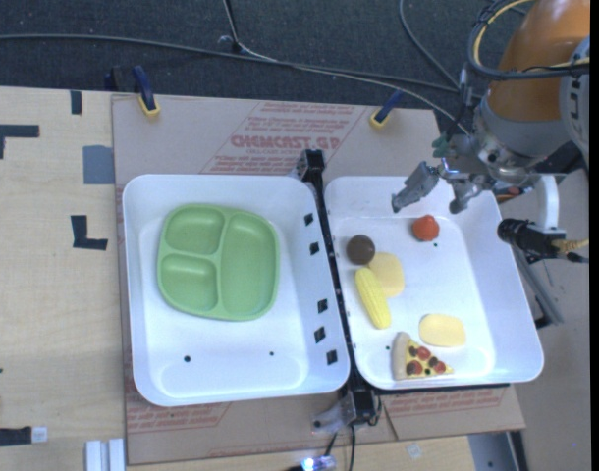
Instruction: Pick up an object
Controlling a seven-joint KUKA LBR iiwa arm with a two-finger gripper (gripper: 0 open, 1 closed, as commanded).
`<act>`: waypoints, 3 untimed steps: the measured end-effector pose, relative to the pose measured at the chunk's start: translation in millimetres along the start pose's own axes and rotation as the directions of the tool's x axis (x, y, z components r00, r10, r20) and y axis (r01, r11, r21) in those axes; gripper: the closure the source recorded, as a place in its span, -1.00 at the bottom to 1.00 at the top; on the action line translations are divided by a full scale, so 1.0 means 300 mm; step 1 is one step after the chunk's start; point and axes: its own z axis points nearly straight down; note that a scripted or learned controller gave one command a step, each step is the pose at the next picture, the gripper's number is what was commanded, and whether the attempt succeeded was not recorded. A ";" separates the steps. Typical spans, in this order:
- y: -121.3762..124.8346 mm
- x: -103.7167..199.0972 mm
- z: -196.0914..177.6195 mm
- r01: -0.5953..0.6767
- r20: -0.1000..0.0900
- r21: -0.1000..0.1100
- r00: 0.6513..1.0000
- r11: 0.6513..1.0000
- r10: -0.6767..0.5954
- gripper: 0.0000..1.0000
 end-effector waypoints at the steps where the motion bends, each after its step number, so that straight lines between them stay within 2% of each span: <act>1: 0.006 0.001 -0.024 0.003 0.001 -0.012 1.000 1.000 -0.003 -1.00; 3: 0.055 -0.001 0.377 0.003 0.002 -0.007 1.000 1.000 -0.003 -1.00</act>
